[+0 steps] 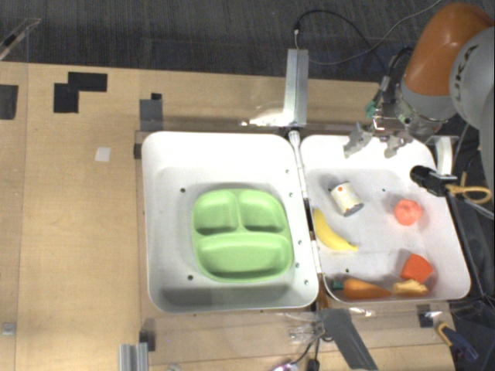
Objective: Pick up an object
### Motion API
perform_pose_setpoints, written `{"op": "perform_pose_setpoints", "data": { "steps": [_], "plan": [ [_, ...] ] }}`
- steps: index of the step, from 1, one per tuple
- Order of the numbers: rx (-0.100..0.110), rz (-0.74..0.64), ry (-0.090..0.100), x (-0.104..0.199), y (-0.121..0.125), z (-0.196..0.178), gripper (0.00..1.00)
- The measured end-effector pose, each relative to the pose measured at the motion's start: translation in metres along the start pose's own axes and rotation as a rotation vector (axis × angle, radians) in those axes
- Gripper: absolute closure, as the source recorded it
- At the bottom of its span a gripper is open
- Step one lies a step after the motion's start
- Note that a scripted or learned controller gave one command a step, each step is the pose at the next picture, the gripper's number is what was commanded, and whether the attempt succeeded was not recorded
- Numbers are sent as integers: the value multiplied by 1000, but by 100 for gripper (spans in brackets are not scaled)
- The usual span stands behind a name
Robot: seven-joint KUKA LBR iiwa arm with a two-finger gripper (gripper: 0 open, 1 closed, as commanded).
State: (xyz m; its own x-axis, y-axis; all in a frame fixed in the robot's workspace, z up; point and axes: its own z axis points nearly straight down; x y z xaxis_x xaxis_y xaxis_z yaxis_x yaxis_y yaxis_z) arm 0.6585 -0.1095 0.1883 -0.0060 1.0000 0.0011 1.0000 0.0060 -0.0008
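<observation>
Pincer (374,139): upper right of the frame, above the far rim of the right bin; its two fingers are spread wide with nothing between them.
Right bin (456,230): holds all the loose things.
Small cylinder (346,198): upper left of that bin, lying tilted.
Banana (332,236): just below the cylinder, near the bin's left wall.
Red ball (408,212): right of centre.
Orange block (416,267): lower right.
Carrot (365,288): along the bottom edge.
Left bin (166,207): holds a green divided tray (241,233).
</observation>
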Motion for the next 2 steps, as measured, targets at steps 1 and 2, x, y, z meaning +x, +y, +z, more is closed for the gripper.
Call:
{"op": "perform_pose_setpoints", "data": {
  "steps": [1, 2],
  "plan": [
    [-2, -111, 0, 12, -48, 93, 0],
    [-1, -111, 1, 13, -48, 85, 100]
  ]
}}
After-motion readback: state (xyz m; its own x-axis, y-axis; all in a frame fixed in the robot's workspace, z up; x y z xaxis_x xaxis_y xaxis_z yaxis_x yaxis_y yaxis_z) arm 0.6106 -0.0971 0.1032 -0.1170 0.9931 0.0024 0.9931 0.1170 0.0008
